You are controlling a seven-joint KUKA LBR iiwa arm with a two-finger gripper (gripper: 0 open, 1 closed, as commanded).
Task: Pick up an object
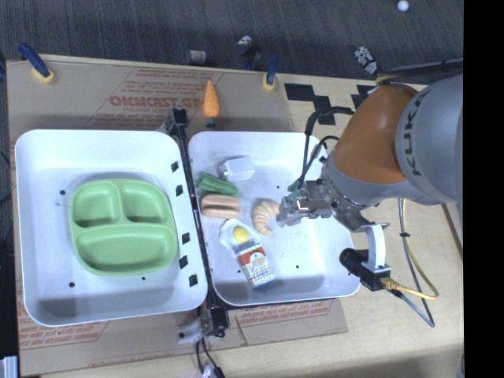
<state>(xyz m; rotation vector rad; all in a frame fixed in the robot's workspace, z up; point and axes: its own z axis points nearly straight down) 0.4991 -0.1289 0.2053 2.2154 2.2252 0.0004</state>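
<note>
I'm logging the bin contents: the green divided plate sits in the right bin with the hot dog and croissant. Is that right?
Not quite. The camera view shows the green divided plate alone in the left bin. The hot dog and croissant do lie in the right bin.

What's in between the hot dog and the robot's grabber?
The croissant sits between them. In the camera view, the hot dog lies to its left and the gripper is just to its right, close beside it in the right bin.

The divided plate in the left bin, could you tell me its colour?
Light green divided plate, camera view.
</note>
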